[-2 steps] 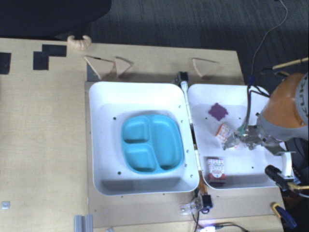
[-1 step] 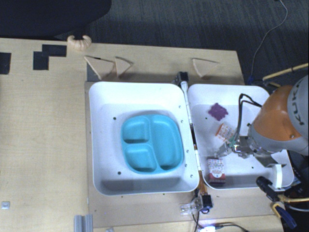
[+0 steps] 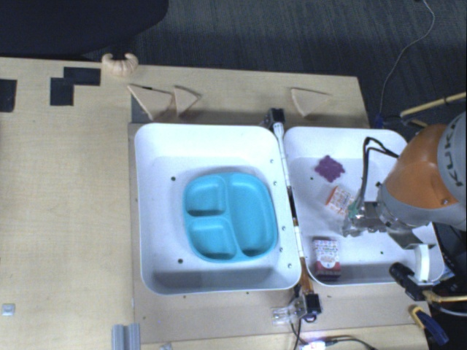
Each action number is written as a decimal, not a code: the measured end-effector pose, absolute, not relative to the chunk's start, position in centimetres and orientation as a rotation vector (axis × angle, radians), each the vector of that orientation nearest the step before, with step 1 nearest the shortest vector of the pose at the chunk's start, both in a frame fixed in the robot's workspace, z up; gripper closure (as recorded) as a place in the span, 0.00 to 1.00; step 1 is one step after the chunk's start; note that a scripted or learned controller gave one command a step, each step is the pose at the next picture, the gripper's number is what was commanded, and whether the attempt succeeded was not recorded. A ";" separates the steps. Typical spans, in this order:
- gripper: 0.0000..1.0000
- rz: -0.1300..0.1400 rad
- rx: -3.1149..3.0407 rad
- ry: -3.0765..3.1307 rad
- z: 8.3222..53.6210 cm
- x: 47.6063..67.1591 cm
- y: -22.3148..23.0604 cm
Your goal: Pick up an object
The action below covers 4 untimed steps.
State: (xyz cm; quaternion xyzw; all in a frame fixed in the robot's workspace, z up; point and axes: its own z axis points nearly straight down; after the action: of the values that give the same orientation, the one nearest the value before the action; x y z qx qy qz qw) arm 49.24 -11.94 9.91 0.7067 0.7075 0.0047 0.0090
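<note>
The tool (image 3: pixel 355 223) sits low over the right-hand bin (image 3: pixel 387 267), at the end of the grey arm (image 3: pixel 427 184) with its orange band, which reaches in from the right of the view. Whether the tool is apart or together I cannot tell, as the wrist and cabling cover it from above, and nothing can be seen held in it.

Just beside the tool, toward the upper left of it, lies a small red-and-white packet (image 3: pixel 338 199), tilted on the bin floor and very near the tool, though contact cannot be made out. Below the tool and slightly left, against the bin's near wall, stands a small dark red box with a pale printed face (image 3: pixel 327 257), apart from the tool. Further up from the tool, beyond the packet, rests a purple lumpy object (image 3: pixel 329 168), well clear of both tool and packet.

Left of the tool, across the divider between the bins, the left-hand bin (image 3: pixel 157 195) holds a blue plate with three compartments (image 3: pixel 230 214), lying flat near the middle of that bin. Both bins rest on the pale wooden tabletop (image 3: pixel 66 217). Far up and left from the tool, near the tabletop's rear edge, lies a small tan object (image 3: pixel 119 64).
</note>
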 end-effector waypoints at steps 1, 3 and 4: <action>1.00 0.008 2.213 2.219 8.8 51.9 -18.4; 1.00 0.012 2.205 2.221 9.9 52.1 -18.3; 1.00 0.004 2.211 2.225 11.8 61.6 -20.5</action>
State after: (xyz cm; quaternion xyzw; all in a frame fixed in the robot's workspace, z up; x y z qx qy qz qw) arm 61.61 -20.54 11.82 0.7048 0.7094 0.0014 0.0026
